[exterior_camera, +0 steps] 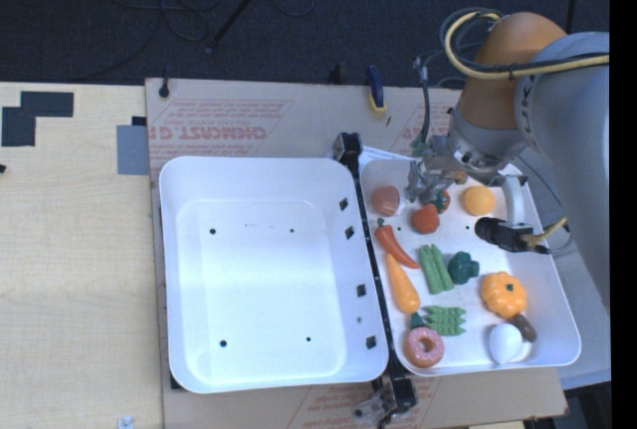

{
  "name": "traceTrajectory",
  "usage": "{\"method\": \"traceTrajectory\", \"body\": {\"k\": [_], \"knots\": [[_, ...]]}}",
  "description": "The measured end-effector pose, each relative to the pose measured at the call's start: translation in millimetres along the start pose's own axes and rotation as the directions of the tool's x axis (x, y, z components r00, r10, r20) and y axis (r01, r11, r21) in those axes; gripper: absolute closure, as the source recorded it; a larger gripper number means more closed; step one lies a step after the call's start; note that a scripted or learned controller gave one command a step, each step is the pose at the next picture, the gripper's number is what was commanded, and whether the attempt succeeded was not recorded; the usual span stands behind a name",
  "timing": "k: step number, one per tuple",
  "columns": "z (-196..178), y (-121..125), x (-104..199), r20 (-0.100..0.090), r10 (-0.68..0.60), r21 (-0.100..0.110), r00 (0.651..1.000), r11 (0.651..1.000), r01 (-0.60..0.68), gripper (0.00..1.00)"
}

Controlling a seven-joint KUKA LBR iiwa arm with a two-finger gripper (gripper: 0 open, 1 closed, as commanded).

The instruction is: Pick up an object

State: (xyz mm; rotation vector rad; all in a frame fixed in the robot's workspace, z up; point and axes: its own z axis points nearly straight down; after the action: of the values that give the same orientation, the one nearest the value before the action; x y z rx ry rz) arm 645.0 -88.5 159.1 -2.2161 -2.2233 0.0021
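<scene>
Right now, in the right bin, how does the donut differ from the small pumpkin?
The donut is a flat ring with pink icing and a hole; the pumpkin is a solid, rounded orange body with a stem. The donut lies at the bin's near left corner; the pumpkin sits further right. Both are toy foods lying apart from the gripper.

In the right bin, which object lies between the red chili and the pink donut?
In the camera view, the orange carrot lies between the red chili and the pink donut, along the left wall of the right bin.
</scene>
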Motion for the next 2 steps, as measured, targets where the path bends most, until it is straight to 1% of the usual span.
{"method": "traceTrajectory", "body": {"k": [1,2], "knots": [[15.3,-8.4,3.1,0.0,0.002,0.007,1.0,1.0,-0.002,1.0],[67.3,-59.9,-16.0,0.0,0.004,0.005,1.0,1.0,-0.004,1.0]]}}
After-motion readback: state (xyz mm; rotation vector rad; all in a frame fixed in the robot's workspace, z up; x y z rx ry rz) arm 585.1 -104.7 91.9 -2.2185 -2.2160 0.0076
